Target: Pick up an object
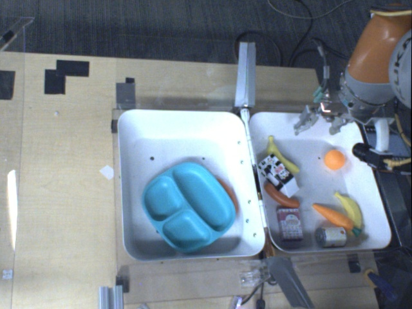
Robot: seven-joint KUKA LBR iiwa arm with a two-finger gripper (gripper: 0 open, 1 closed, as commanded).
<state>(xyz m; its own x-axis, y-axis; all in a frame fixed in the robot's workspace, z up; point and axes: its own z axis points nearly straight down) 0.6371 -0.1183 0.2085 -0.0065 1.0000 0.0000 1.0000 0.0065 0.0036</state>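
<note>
So far nothing is lifted: the gripper [321,118] hovers over the right bin's [380,192] far edge, fingers spread and released. The orange ball [334,160] sits nearest, near that bin's right wall. Descent, closing and lift all remain.

From my remote seat I see a pale wooden bench top [64,192]. Behind it, along the far side, runs dark grey carpeted floor [161,11], with a thin cable [302,2] looping across the carpet just beyond the bench's far right corner. Black tape patches [64,74] sit on the bench near its far left edge. A metal bracket [246,76] stands upright at the middle of the bench's far edge.
</note>
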